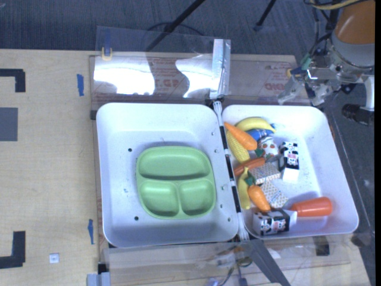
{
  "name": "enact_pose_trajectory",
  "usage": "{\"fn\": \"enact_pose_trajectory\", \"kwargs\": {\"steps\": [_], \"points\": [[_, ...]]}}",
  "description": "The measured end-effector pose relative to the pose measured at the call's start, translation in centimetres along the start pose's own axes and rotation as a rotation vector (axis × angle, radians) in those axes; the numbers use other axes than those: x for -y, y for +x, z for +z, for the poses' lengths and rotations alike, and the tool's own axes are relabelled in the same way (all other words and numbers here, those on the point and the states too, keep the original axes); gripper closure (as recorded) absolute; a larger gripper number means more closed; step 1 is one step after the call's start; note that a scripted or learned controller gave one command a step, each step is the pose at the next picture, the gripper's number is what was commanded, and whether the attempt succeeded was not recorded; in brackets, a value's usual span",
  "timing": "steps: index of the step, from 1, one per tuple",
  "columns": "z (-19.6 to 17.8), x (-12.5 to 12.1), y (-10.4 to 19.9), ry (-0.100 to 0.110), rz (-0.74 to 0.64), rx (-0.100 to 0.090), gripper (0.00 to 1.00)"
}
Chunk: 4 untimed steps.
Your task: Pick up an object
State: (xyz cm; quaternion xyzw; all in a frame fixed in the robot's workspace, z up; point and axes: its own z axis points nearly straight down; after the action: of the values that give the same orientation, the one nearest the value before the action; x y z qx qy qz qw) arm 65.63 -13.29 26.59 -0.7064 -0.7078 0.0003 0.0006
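The right bin holds a heap of toys: a yellow banana, a long carrot, a corn cob, a black-and-white cow figure, a small carrot, an orange bottle-like piece and a black-and-white can. My gripper hangs above the bench just past the right bin's far rim, at the upper right. Its fingers stand open with nothing between them, well apart from the toys.
A green divided plate lies in the left bin. A clear plastic wall with a taped upright edge stands behind the left bin. Cables and stand legs run over the dark floor at the back.
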Motion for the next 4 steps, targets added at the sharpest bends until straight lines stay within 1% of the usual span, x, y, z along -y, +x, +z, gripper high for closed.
{"fn": "enact_pose_trajectory", "kwargs": {"steps": [1, 2, 3, 4], "points": [[10.8, 4.1, 0.4, 0.0, -0.284, 0.0, 0.0], [17.0, -0.8, 2.5, 0.001, -0.486, 0.007, 0.0], [8.0, -1.2, 8.4, -0.006, -0.496, 0.002, 0.0], [8.1, 2.4, 5.6, -0.001, -0.429, 0.0, 0.0]]}}
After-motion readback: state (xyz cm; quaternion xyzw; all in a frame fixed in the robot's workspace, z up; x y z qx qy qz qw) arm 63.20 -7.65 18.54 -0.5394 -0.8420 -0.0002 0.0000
